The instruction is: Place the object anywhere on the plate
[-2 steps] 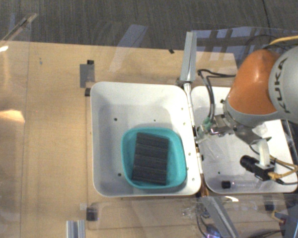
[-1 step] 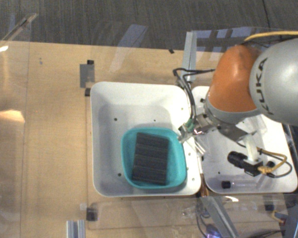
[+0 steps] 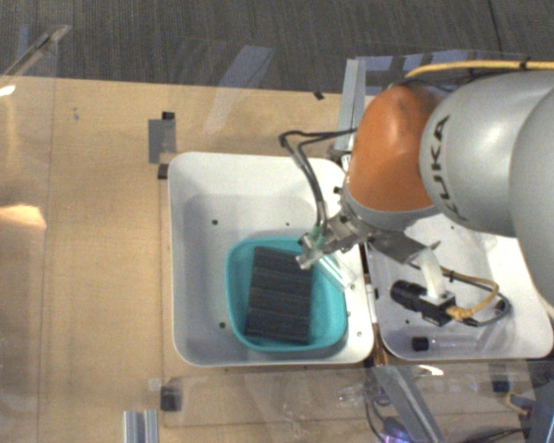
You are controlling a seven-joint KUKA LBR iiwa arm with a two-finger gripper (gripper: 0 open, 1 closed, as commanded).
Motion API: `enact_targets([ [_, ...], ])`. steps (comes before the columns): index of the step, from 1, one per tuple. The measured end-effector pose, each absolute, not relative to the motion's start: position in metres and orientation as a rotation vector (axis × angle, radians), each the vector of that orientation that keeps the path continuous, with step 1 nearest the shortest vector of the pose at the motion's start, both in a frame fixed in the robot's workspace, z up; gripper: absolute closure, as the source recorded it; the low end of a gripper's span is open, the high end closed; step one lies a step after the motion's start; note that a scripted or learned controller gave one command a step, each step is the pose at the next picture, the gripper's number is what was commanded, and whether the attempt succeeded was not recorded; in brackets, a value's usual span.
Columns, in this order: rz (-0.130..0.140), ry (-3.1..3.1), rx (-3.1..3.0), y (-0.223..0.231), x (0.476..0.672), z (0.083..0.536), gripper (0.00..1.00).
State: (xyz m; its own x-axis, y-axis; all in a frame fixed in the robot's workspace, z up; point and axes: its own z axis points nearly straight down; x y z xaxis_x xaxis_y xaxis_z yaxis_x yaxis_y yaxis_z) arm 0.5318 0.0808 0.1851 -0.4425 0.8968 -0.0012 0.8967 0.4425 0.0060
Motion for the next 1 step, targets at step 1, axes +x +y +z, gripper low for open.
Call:
enact_targets([
  [1,0.007,2.664,1.658,0.0803,0.5319,0.1853,0.00],
])
